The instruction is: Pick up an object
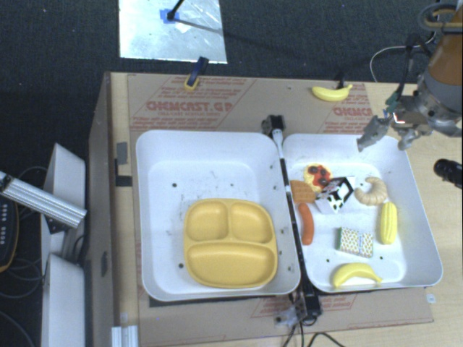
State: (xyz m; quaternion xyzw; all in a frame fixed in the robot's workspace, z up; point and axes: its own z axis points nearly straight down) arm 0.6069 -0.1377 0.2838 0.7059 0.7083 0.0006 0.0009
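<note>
Gripper point(385, 132) is seen at 2 o'clock above the right bin point(423, 226), fingers spread, nothing pinched. The croissant point(372, 191) at 4 o'clock is probably the easiest target; a straight drop centred over it would be advised, since the corn point(388, 223) is crowded right beside.

The two shallow white bins point(217, 154) look like smooth, faintly glossy plastic. In the left one, the yellow divided plastic tray point(231, 243) is matt. Beneath them, the brown printed bench point(239, 101) looks like dull cardboard.

Toys point(346, 207) crowding right bin point(419, 215), far corner clear
</note>
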